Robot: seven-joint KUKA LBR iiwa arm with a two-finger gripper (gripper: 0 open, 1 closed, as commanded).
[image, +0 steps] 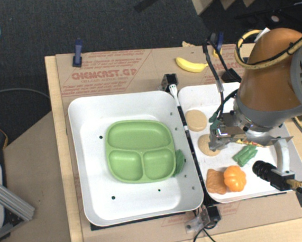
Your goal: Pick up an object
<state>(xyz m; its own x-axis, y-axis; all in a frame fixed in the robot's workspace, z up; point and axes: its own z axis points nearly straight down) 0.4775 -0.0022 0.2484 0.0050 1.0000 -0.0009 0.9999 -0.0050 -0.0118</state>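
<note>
The right bin [207, 92] holds a tan round disc [196, 120] near its left wall and a second tan disc [206, 146] just below it. An orange pepper-like toy [234, 178] sits at the front beside a tan-orange chunk [215, 182]. A green piece [244, 155] lies right of the gripper. My gripper [216, 139] hangs low over the right edge of the second tan disc, partly hiding it. Nothing visible is lifted off the bin floor.
The left bin [91, 166] carries a green divided plate [140, 150] with a small green thing [180, 161] at its right edge. A yellow banana [191, 64] lies on the cardboard behind the right bin. The arm's bulk covers the right bin's far right part.
</note>
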